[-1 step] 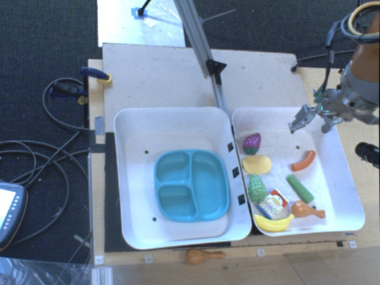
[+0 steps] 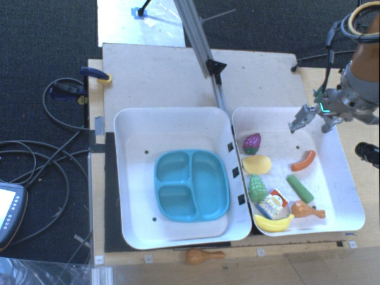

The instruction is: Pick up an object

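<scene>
Toys lay untouched in the right bin point(image 2: 350, 183): grapes point(image 2: 252, 141), lemon point(image 2: 256, 164), sausage point(image 2: 303, 160), cucumber point(image 2: 300, 189), banana point(image 2: 274, 222). The gripper point(image 2: 313, 120) hovered over that bin's far edge, fingers apart and holding nothing, so the approach step seemed in hand. Next it likely needed to descend over one toy, perhaps the sausage.

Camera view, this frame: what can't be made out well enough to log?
- Arm: cut off by the right edge; just the wrist and gripper are in frame.
- Small packet in the right bin: label too small to read.
- Banana: partly covered by the packet.
- Screen: cut off by the left edge.
</scene>
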